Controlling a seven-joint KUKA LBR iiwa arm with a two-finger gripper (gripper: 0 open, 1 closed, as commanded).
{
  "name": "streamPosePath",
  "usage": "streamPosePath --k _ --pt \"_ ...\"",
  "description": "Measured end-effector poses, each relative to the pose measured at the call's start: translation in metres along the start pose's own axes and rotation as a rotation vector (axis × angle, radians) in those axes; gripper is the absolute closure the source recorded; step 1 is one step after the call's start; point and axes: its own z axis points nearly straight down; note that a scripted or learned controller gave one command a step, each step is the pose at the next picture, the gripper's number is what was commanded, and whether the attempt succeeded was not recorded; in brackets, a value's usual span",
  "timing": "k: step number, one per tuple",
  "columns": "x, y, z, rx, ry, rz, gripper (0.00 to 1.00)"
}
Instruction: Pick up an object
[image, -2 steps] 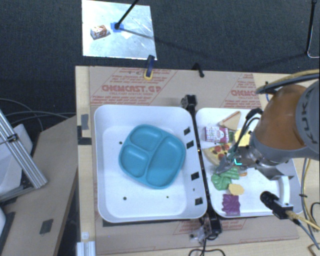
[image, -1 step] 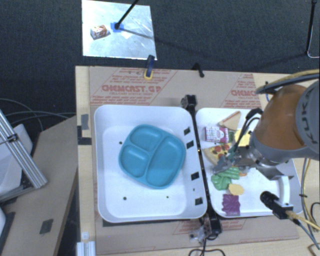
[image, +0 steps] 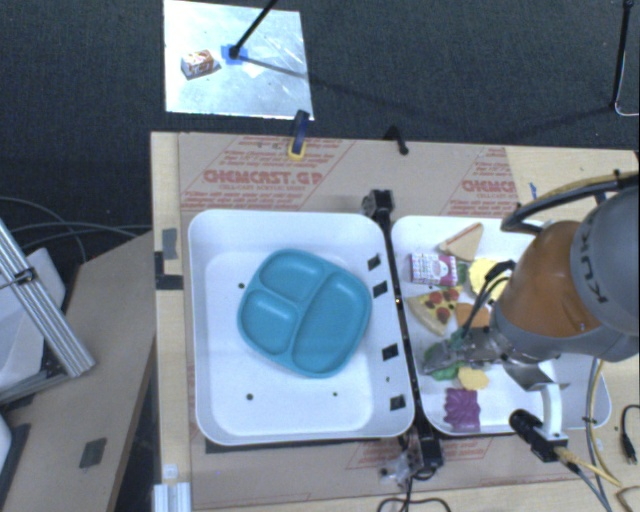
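We see our claw (image: 447, 357) low in the right bin (image: 590, 400) among toy food, beside a green piece (image: 436, 353); we cannot tell its state. A blue plate (image: 303, 311) fills the left bin (image: 215, 300).

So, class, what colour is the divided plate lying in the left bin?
Light blue: the divided plastic plate shows best in the camera view.
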Motion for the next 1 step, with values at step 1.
streamPosePath --k 1 --pt "0.0047 0.0009 -0.0257 -0.002 0.001 -0.006 0.0"
